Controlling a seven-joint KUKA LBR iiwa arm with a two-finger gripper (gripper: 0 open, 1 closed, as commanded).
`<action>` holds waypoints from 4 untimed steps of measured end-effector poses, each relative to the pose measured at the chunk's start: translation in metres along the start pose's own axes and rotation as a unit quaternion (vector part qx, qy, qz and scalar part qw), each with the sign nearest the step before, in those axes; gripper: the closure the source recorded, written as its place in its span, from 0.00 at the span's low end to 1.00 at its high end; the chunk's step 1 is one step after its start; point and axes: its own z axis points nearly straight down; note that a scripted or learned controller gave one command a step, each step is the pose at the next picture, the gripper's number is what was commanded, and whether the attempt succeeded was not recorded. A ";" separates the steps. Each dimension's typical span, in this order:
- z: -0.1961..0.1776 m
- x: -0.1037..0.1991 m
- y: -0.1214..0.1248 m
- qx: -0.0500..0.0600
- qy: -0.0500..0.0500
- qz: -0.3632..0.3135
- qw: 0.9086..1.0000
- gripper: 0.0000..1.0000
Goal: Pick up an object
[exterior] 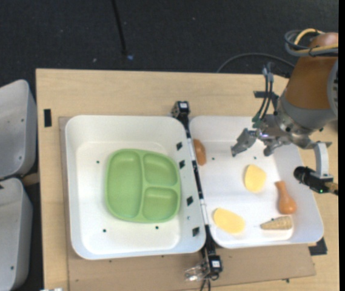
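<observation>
Hovering over the upper part of the right bin [302, 232], the hand [258, 143] hangs from the grey arm [308, 96] with its two dark fingers spread apart and nothing between them. Just below the hand, lying on the bin floor, is a round yellow piece of toy food [254, 178], close under the fingers but not touched by them. Further below and a little to the hand's left in the view lies a second yellow piece [228, 220], flatter and oval. Down and to the right of the hand sits an orange drumstick-shaped toy [284, 198], and just beneath that a pale tan wedge [278, 224] rests near the bin's lower edge. Off to the left of the hand, against the wall where the two bins meet, a small orange-brown sausage-like piece [199, 152] lies upright along the divider. Well to the left of the hand, across that divider, the left bin [81, 132] holds a green divided plate [143, 185] with three compartments. Both bins rest on the wooden bench [117, 90].
</observation>
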 end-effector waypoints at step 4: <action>0.116 -0.012 -0.015 -0.001 0.000 0.005 1.000 1.00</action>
